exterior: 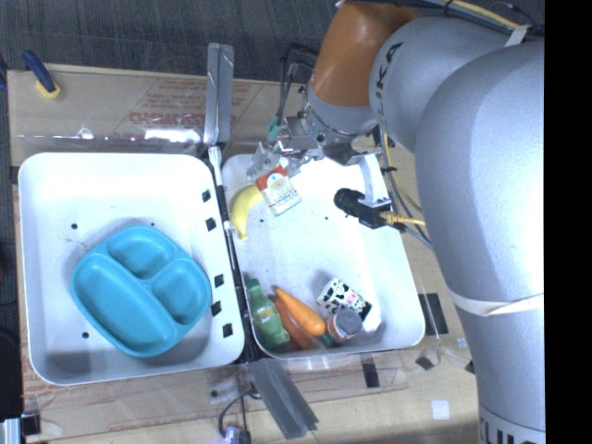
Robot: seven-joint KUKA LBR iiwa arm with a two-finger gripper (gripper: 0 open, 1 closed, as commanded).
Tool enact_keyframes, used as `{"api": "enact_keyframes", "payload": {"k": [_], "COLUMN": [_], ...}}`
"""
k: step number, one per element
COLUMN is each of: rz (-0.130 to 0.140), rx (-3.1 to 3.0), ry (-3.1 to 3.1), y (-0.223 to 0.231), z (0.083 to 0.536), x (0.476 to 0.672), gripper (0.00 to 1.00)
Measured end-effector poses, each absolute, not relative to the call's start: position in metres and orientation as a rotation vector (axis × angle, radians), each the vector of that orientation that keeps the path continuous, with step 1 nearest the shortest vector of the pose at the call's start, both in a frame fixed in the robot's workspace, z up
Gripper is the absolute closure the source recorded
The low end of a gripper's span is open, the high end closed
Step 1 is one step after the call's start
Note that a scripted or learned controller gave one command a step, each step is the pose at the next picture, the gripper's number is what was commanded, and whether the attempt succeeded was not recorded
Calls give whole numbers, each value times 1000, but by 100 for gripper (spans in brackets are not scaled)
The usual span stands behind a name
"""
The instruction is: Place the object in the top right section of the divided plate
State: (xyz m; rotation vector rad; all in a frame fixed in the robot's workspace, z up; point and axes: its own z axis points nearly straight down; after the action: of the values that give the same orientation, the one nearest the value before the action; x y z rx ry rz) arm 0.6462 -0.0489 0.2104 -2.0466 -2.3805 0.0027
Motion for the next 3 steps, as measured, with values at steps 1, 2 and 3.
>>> {"api": "enact_keyframes", "payload": {"k": [1, 2, 3], "rz": [5, 4, 4], "rx": [-1655, -1648, -1499], "ry": [-2665, -2672, -2757], "y": [20, 86, 91], "z": [191, 191, 191], "x": [608, 565, 517], "gripper": [100, 100, 100]}}
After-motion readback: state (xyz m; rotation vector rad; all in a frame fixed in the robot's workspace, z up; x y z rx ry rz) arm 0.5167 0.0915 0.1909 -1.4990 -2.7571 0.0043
